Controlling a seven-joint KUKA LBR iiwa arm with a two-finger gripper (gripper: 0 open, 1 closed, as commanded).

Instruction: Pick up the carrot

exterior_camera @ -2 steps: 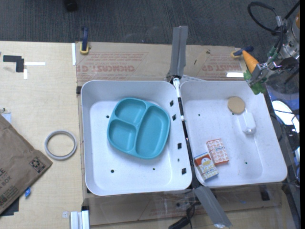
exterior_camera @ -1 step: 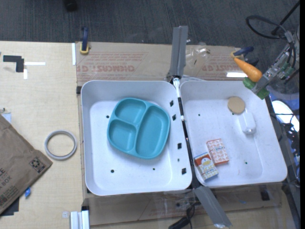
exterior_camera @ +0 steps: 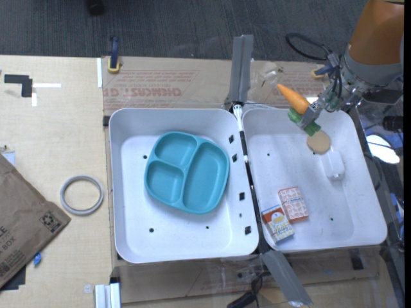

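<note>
1. As the camera view shows it, the carrot [exterior_camera: 293, 97] is up off the floor of the right bin [exterior_camera: 359, 233], hanging over that bin's far rim, with the jaws closed on its green-topped end; the gripper [exterior_camera: 313, 115] comes in from the arm [exterior_camera: 379, 27] at upper right.
2. By my reading, the pickup is mostly done: the grasp is made and the carrot looks lifted. What remains, if anything, is raising it higher and keeping the hold, which sits near one end and not the middle.
3. Its long axis runs diagonally, orange tip pointing up-left toward the far edge of the surface, green end down-right at the jaws.
4. Below the gripper lies a tan round piece [exterior_camera: 318, 142], with two small boxes [exterior_camera: 286, 213] nearer the front. A blue plate [exterior_camera: 187, 172] sits in the left bin [exterior_camera: 122, 191].
</note>
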